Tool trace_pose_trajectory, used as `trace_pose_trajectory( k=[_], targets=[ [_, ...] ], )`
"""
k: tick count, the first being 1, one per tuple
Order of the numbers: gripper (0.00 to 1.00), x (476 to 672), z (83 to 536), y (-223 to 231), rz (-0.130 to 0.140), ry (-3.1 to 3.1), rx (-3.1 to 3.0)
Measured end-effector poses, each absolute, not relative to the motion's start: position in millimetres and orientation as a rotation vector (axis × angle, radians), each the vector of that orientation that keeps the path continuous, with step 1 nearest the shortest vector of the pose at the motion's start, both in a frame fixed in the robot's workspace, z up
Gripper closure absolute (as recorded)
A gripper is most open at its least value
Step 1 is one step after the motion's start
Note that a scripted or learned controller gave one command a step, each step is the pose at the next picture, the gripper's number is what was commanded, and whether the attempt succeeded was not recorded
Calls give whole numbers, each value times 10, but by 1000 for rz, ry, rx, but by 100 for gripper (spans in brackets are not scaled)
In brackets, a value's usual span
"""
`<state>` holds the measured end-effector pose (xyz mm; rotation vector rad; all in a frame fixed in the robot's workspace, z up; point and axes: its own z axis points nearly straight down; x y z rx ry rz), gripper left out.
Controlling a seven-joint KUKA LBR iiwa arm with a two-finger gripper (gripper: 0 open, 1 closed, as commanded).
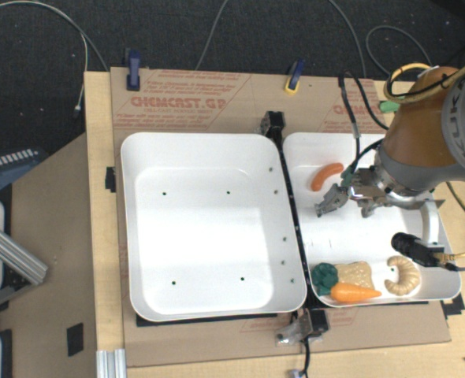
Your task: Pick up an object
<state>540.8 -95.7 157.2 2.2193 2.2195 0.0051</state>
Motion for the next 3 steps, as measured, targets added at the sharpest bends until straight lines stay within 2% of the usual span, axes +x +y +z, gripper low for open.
trace_pose_trajectory(
  k=[1,2,3],
  targets=[
    [0,5748,1263,-1094,-2,2222,2222],
    [0,6249,827,-1208,-2,2223,2222],
    [0,5685,911,-950,0,2223,2221]
  ],
)
